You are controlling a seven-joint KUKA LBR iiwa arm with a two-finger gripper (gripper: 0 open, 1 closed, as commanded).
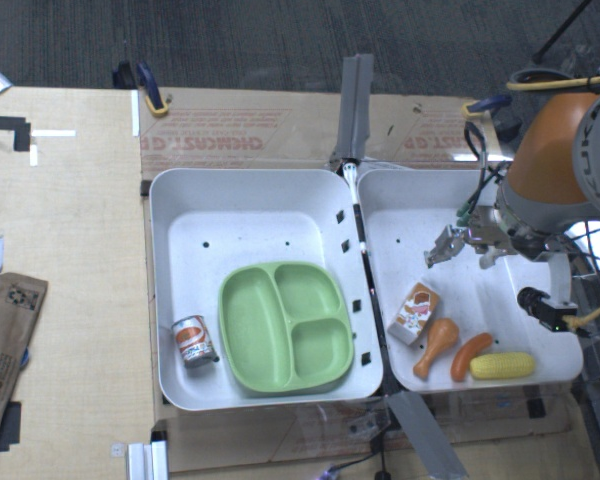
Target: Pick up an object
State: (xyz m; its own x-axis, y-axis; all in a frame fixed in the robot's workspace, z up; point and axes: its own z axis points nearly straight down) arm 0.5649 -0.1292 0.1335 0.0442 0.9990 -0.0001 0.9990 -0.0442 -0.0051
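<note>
While the tool (467,246) hangs over the right bin (400,200) with its fingers apart and nothing between them, we see four things below it: a small carton (416,314), a drumstick (436,345) slanting up to the right, a carrot (470,355) and a corn cob (501,366) lying crosswise. In the left bin (242,208) sit a green divided plate (283,324) and a can (193,341).

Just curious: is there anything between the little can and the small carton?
Yes. In the camera view, the green divided plate lies between the can and the carton, and so does the wall where the two bins meet.
</note>
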